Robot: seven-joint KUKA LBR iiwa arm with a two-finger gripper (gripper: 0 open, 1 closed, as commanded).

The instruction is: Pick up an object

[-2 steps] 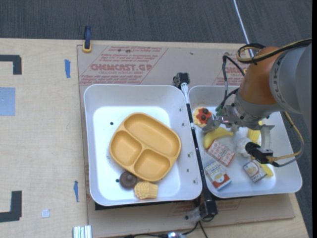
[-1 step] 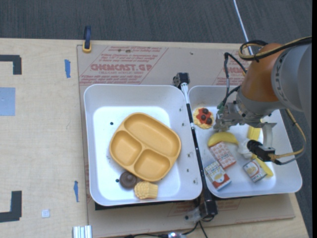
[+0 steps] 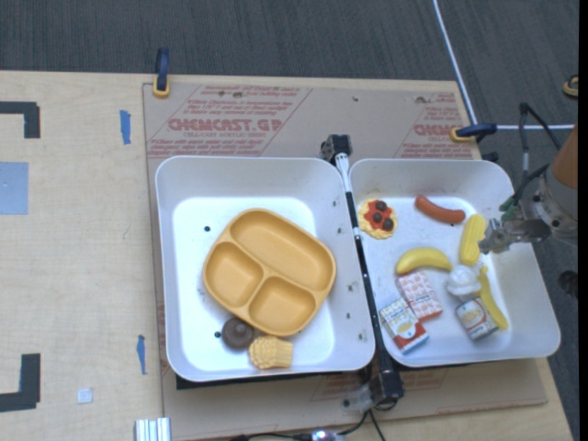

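Observation:
The right bin (image 3: 432, 165) holds several toy foods. A yellow corn cob (image 3: 471, 236) stands near its right wall, with a red sausage (image 3: 441, 210) behind it and a banana (image 3: 424, 261) to its left. A small pizza piece (image 3: 378, 218) lies at the bin's back left. Two cartons (image 3: 418, 294) (image 3: 402, 325), a white lump (image 3: 464, 281), a can (image 3: 475, 318) and a second banana (image 3: 492, 301) crowd the front. My gripper (image 3: 497, 239) reaches in over the right wall, low and just right of the corn cob. Nothing shows in its grasp.
The left bin (image 3: 239, 163) holds a yellow divided plate (image 3: 268, 270), a brown donut (image 3: 237, 333) and a yellow waffle-like piece (image 3: 271, 351) at its front. A black divider rail (image 3: 354, 237) runs between the bins. Clamps and a white cable sit behind the right bin.

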